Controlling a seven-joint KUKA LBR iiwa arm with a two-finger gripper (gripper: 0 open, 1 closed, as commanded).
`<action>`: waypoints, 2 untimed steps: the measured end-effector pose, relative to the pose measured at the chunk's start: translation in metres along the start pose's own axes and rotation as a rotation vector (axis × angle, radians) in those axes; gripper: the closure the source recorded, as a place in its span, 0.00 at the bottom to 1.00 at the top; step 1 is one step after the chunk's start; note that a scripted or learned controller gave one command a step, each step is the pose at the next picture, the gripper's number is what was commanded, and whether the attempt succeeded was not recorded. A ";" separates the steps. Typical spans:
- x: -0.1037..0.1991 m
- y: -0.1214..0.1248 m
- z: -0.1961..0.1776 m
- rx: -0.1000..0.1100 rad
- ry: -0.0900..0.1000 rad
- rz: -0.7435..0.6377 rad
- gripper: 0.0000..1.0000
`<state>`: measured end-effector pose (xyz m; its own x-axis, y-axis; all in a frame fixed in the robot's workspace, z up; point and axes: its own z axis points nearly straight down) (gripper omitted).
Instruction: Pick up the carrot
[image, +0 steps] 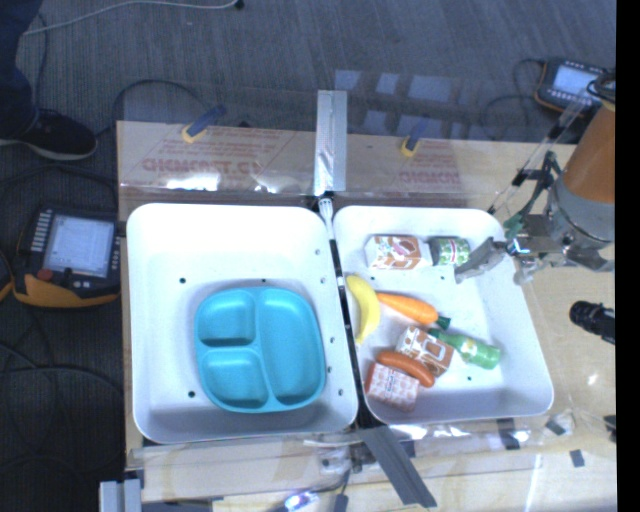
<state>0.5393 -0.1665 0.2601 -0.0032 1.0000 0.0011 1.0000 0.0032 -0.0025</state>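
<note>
The carrot (405, 306) has not been picked up: it lies in the right bin (520, 340), down and to the left of the gripper (480, 260), well apart from it. Whether the gripper is released or clenched, I cannot tell. The carrot is smooth, orange and tapered, touching a curved yellow banana (362, 306); the reach, grasp and lift remain.

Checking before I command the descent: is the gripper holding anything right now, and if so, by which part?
Nothing is held. The gripper hangs above the right bin's upper right, while the carrot lies untouched on the bin floor.
</note>
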 end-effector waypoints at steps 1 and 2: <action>0.022 0.012 0.113 -0.001 0.001 -0.335 0.00; 0.016 -0.003 0.146 -0.037 -0.009 -0.502 0.00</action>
<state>0.5359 -0.1500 0.1145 -0.4834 0.8753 -0.0154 0.8747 0.4836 0.0318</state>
